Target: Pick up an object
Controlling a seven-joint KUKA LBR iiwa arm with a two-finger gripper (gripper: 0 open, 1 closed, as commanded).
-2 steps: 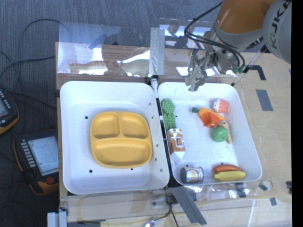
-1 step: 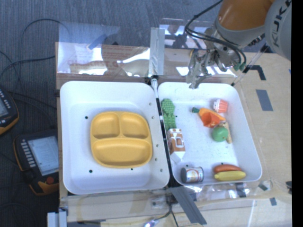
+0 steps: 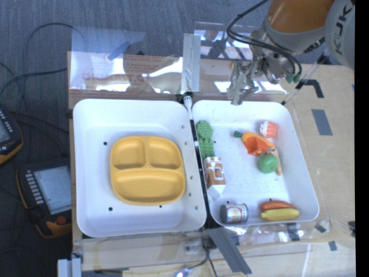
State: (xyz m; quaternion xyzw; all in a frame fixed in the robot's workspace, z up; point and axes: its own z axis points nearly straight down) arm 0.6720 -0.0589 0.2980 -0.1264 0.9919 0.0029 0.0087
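Note:
My gripper (image 3: 239,94) hangs over the back rim of the right bin (image 3: 300,154), under the arm's orange band, with nothing visible in it. Below it in that bin lie an orange carrot-like toy (image 3: 254,142), a red and white piece (image 3: 268,129) and a green ball (image 3: 267,164). A green knobbly toy (image 3: 204,133) and a small orange and white box (image 3: 214,172) lie along the bin's left wall. Near the front are a metal can (image 3: 235,213), a yellow banana (image 3: 280,214) and a red toy (image 3: 277,205) touching it.
The left bin (image 3: 92,120) holds a yellow divided plate (image 3: 148,169). A raised divider (image 3: 196,154) separates the two bins. Clear plastic sheeting and a metal post (image 3: 191,62) stand behind them. Cables run from the arm near the wrist.

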